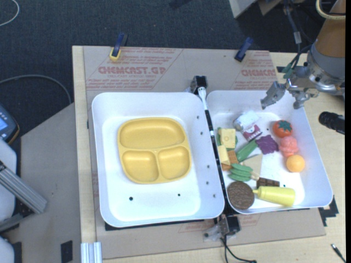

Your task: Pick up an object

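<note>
My gripper [286,98] hangs open over the far right part of the right bin [321,171], with nothing between its fingers. Below it in that bin lie a red tomato [282,128], a pink fruit [289,145], an orange ball [295,163], a purple piece [267,144], a white packet with a red label [249,123], a green pod [246,150], a yellow block [227,138], a brown round cookie [240,195] and a yellow bottle [277,195].
The left bin [104,147] holds a yellow divided plate [154,149]. Black clips [199,83] sit where the bins meet. Blue clamps [117,47] grip the cardboard base at the back.
</note>
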Controlling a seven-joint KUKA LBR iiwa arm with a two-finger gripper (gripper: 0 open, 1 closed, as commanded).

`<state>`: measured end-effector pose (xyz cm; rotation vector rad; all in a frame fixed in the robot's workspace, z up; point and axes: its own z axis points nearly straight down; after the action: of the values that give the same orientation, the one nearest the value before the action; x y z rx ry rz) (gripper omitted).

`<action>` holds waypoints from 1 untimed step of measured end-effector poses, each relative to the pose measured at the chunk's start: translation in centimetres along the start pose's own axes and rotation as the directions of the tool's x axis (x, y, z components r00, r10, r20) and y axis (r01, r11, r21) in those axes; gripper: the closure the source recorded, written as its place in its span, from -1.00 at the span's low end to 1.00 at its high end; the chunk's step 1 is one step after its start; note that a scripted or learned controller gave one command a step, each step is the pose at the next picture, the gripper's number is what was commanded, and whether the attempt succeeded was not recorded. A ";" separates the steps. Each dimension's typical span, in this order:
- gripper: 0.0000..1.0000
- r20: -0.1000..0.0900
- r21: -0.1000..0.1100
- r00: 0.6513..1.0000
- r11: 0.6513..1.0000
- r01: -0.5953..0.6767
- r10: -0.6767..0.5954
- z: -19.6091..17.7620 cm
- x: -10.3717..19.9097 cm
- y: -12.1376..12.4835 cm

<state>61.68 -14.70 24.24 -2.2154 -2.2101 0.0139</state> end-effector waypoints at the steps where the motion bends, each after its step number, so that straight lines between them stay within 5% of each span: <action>1: -1.00 0.002 -0.014 1.000 1.000 0.003 -0.003 -0.8 0.0 0.2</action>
<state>61.92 -14.67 25.08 -2.2208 -2.2212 0.0007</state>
